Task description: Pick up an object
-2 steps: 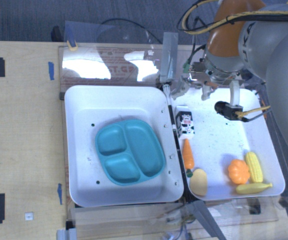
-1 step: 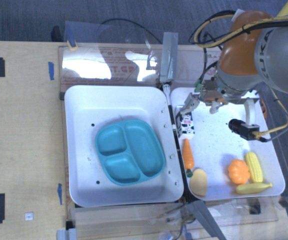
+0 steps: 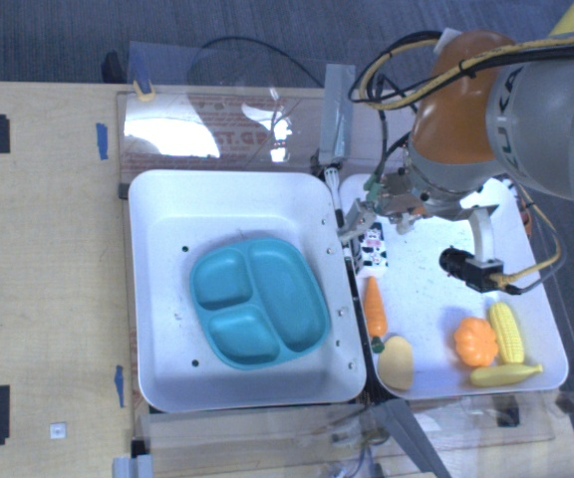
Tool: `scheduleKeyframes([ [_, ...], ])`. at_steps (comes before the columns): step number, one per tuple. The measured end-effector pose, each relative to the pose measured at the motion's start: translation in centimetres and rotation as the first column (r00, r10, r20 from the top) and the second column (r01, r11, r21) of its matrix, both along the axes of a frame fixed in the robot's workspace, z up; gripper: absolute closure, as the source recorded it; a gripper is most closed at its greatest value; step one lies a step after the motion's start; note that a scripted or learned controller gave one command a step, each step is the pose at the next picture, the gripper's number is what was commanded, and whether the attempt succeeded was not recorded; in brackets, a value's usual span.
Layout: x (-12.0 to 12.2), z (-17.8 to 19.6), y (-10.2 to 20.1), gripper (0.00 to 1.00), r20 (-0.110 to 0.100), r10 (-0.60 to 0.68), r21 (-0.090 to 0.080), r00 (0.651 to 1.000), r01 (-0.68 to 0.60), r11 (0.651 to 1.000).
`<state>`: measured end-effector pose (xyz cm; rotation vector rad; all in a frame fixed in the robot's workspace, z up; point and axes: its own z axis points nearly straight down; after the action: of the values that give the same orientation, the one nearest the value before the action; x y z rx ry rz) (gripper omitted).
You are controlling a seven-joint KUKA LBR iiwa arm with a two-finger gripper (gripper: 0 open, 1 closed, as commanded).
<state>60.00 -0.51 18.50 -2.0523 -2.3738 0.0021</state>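
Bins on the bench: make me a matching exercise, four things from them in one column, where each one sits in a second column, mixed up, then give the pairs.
Things:
1. teal divided plate
2. carrot
3. corn cob
4. banana

Places:
A. right bin, along its near edge
B. middle of the left bin
C. right bin, just right of the orange pumpkin
D. right bin, close to the wall shared with the left bin

Pairs: 1-B, 2-D, 3-C, 4-A

Two white bins [image 3: 157, 297], teal divided plate [image 3: 257, 302], wooden bench [image 3: 38, 297]

divided plate [image 3: 257, 302] in left bin [image 3: 157, 267], carrot [image 3: 375, 307] in right bin [image 3: 417, 267]
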Motion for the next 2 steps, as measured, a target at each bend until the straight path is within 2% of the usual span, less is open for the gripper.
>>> scheduleKeyframes([
  [1, -2.4, 0.0, 0.1, 0.0, 0.0, 0.043, 0.0, 0.999, -0.043, 0.999],
  [2, -2.3, 1.0, 0.0, 1.0, 0.004, 0.04, -0.001, 0.999, -0.04, 0.999],
])
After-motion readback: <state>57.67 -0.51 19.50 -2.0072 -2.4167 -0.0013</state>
